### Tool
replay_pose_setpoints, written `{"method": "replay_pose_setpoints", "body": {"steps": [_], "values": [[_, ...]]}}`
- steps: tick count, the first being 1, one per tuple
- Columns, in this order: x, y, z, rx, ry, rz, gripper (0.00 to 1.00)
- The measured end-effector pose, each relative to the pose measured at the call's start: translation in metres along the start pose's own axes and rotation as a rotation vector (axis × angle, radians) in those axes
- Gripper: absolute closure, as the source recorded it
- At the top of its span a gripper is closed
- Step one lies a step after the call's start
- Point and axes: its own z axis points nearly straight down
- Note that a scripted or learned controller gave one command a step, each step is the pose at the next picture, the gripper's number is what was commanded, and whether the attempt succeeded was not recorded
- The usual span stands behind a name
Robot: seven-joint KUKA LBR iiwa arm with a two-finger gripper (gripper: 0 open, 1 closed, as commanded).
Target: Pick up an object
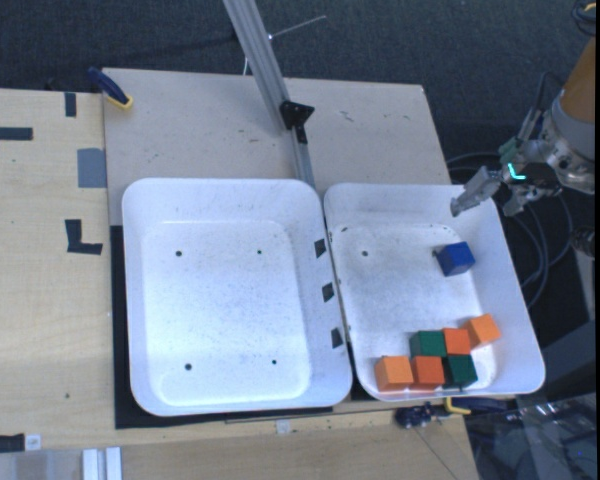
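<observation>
**Q:** So where are your jaws (pixel 490 190) sitting right now?

**A:** You've got them hovering over the top right corner of the right bin (pixel 400 208), roughly above its rim. One grey finger (pixel 468 196) sticks out to the left over the bin. Honestly can't tell whether they're released or clenched from this angle, but you can see nothing between them.

**Q:** And the stuff you could pick?

**A:** All in the right bin. Your blue block (pixel 455 258) lies on its own just below the jaws and apart from them. Down at the near edge you've got a cluster packed together: orange block (pixel 393 371) on the left, another orange one (pixel 428 370) beside it, two green blocks (pixel 429 343) (pixel 462 369), and a couple more orange ones (pixel 483 329) on the right.

**Q:** Left bin?

**A:** Your left bin (pixel 220 288) sits right beside it on the bench (pixel 40 298), rims touching.
</observation>
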Motion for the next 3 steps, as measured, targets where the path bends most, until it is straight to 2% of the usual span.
{"method": "replay_pose_setpoints", "body": {"steps": [1, 2, 3], "values": [[-0.004, 0.006, 0.048, 0.005, -0.001, 0.001, 0.0], [0.001, 0.006, 0.112, 0.008, 0.001, 0.0, 0.0], [0.005, -0.006, 0.165, 0.007, 0.001, 0.0, 0.0]]}}
